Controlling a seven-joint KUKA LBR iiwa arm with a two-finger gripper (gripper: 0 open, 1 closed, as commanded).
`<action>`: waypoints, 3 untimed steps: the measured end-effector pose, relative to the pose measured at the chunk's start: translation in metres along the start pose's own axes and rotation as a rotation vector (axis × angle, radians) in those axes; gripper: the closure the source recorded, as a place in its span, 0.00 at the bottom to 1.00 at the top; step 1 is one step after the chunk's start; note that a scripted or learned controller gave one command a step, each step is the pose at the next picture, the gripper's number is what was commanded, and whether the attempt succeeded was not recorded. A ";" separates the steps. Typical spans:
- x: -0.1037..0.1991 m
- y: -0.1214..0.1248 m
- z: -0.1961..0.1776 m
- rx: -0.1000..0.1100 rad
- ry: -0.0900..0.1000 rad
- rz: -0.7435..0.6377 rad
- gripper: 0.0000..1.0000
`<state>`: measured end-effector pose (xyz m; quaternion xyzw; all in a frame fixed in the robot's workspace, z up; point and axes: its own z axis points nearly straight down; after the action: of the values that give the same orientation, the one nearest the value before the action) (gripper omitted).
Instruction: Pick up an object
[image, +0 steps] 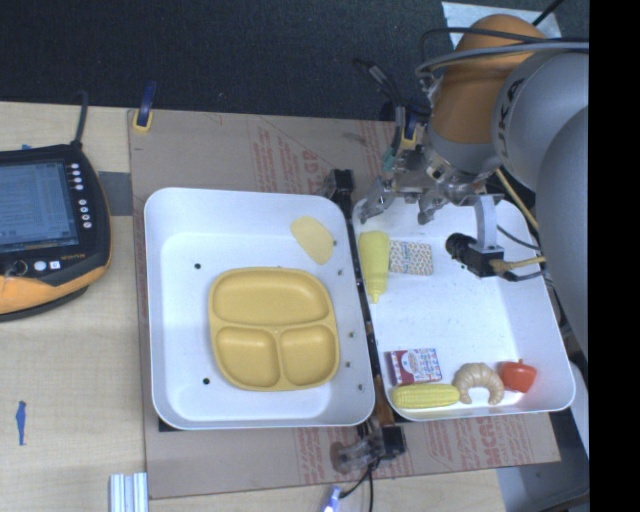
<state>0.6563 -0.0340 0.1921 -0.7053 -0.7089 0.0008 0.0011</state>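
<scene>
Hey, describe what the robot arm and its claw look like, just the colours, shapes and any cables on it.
The arm is bulky and rounded, with smooth grey casing and a broad orange band above the wrist. Below the band sits a metallic claw with thin silvery prongs. Thin dark cables loop over the top of the orange band, and a small black unit with an orange-yellow lead hangs off a grey bracket beside the claw.

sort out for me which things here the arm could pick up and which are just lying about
Part of the job:
gripper
yellow bottle
patterned packet
red and white box
corn cob
croissant
tomato
yellow chip
divided yellow plate

Just lying about:
teach pendant
cardboard sheet
</scene>
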 end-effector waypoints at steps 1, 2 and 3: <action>0.018 -0.014 0.000 0.002 -0.001 -0.001 0.00; 0.003 0.000 0.000 0.000 0.000 0.003 0.00; 0.011 -0.026 0.000 0.002 -0.002 0.002 0.00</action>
<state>0.6308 -0.0231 0.1918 -0.7060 -0.7082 0.0020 0.0012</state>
